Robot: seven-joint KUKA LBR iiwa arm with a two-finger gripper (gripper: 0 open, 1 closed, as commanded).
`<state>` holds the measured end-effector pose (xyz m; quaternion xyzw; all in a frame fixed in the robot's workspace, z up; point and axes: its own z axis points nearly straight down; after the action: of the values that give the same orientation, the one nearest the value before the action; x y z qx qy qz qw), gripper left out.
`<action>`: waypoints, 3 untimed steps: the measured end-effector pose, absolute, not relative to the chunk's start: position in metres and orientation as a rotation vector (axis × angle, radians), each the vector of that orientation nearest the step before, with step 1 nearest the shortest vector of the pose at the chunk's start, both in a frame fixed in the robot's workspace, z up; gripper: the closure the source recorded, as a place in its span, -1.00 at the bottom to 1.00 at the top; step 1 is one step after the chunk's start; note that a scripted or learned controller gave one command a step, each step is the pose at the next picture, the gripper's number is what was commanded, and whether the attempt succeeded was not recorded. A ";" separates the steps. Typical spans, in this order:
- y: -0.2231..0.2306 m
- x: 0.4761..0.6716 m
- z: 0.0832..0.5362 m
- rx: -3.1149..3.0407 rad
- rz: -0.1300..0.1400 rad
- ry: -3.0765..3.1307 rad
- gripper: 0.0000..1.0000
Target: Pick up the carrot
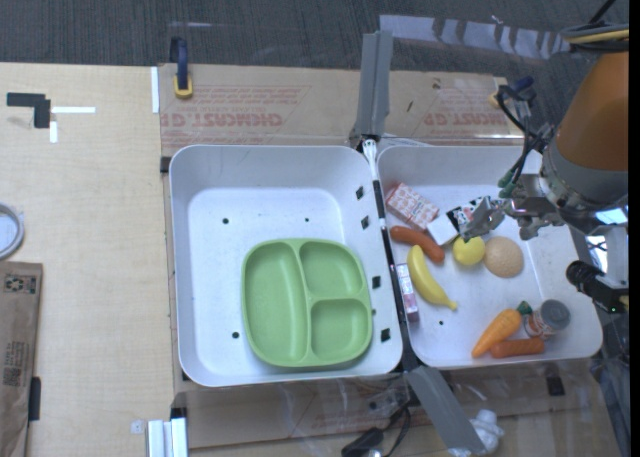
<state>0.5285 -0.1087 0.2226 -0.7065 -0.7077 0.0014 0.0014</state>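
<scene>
Carrot (497, 330): lies in the right bin (590, 345), near its near edge, tilted with the pale green top up-right and the point down-left.
Neighbours: a small jar (545, 318) touches or sits just beside its green top; a red-orange sausage-like piece (518, 348) lies just beside its near flank; a banana (429, 279) is a little to its left.
Gripper (483, 220): hangs above the yellow lemon (469, 250), well far of the carrot; whether it is wide or narrow, I cannot tell.
Handling, as a judgement: probably a light toy, stiff, smooth and tapered, so it may slide out toward the thin end.
Where to grip: across the thick middle, crosswise to its length.
Risk: crowding from the jar and the red piece on the right side.
Left bin (190, 245): holds a green divided plate (305, 300).
</scene>
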 end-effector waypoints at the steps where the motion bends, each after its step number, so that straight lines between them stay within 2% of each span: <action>1: -0.146 0.479 0.132 -2.112 0.002 -2.322 -1.00; 2: -0.150 0.477 0.091 -1.670 0.001 -2.657 -1.00; 3: -0.150 0.478 0.100 -1.677 -0.001 -2.655 1.00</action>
<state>0.4776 -0.1500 0.0999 -0.5340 -0.8455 -0.0002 0.0009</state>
